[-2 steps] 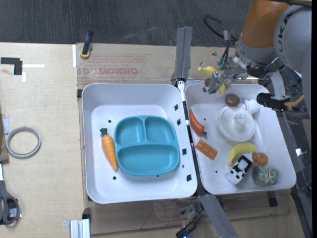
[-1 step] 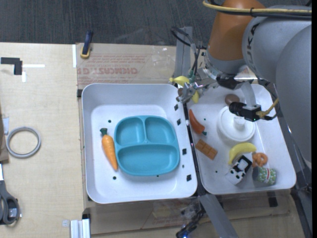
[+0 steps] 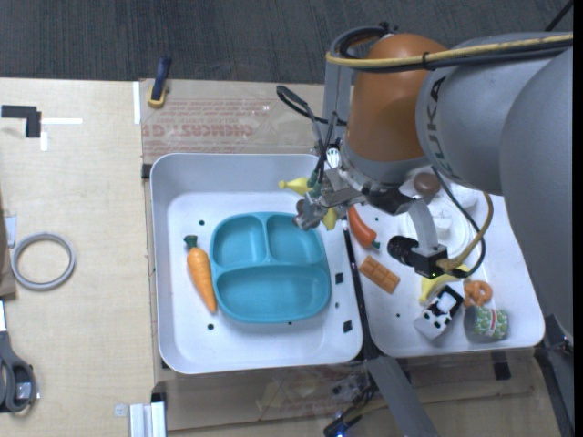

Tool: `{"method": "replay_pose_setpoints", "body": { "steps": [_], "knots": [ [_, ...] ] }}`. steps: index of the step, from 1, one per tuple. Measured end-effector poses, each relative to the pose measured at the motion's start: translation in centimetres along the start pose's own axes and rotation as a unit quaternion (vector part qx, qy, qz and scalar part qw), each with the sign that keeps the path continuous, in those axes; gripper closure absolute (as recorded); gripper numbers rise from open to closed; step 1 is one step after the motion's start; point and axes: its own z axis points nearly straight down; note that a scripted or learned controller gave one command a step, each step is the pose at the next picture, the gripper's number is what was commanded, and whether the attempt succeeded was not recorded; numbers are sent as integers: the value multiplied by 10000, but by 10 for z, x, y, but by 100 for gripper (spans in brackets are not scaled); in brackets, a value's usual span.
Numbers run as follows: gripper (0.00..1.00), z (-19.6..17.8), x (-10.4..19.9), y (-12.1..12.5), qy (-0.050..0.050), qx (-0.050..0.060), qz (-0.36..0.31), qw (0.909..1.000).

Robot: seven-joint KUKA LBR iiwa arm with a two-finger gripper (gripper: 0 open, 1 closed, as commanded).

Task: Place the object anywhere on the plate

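Note:
A blue plate (image 3: 271,267) with three compartments lies in the left bin (image 3: 173,198). An orange toy carrot (image 3: 201,273) with a green top lies on the bin floor along the plate's left edge. My gripper (image 3: 314,209) hovers over the plate's upper right corner, under the arm's orange band. A yellow, banana-like piece (image 3: 296,186) sticks out to the left just above the gripper. Whether the gripper holds it is unclear, as the wrist hides the contact.
The right bin (image 3: 519,271) holds a red pepper (image 3: 362,228), an orange block (image 3: 379,274), a yellow piece (image 3: 432,286), a black-and-white cube (image 3: 438,317) and a small green-and-red toy (image 3: 488,323). A grey ring (image 3: 41,260) lies on the bench at left.

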Motion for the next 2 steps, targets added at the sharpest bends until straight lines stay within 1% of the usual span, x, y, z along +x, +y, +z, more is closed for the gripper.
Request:
{"method": "replay_pose_setpoints", "body": {
  "steps": [1,2],
  "knots": [
    [100,-29,70,-15,-3,-3,109,9999],
    [0,-29,70,-15,-3,-4,112,9999]
  ]
}}
